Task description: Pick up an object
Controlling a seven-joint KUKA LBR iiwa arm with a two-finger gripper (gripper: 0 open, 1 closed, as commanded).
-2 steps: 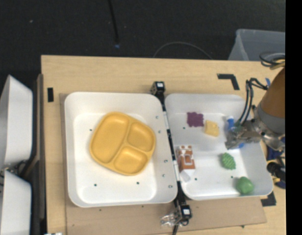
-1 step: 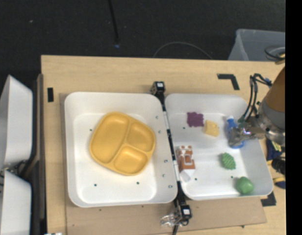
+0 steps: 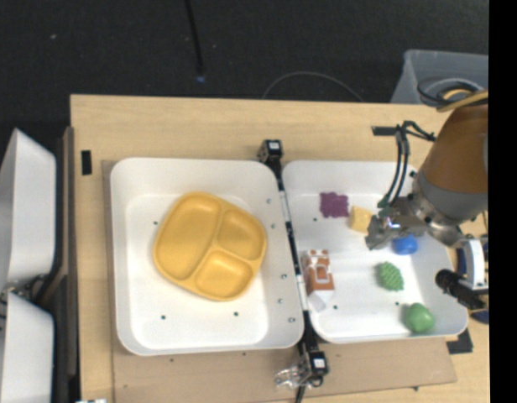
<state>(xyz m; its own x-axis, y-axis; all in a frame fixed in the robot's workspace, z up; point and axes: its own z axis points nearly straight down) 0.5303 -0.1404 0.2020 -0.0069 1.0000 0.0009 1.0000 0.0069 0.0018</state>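
Pick attempt: nothing lifted.
Right bin (image 3: 326,330), lower frame upward: green ball (image 3: 419,317), green cone (image 3: 390,276), orange block (image 3: 317,269), blue piece (image 3: 403,244), yellow piece (image 3: 360,218), purple piece (image 3: 333,204). Gripper (image 3: 383,230) sat low between yellow and blue pieces; jaw opening and any hold could not be told. Left bin (image 3: 133,225) held a yellow tray (image 3: 210,246). Grasp and lift remained.

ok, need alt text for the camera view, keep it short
A grey and orange robot arm reaches from the right into the right white bin, its pincer low beside a blue object and a yellow block. That bin also holds purple, orange-and-white and two green items; the left bin holds a yellow divided plate.
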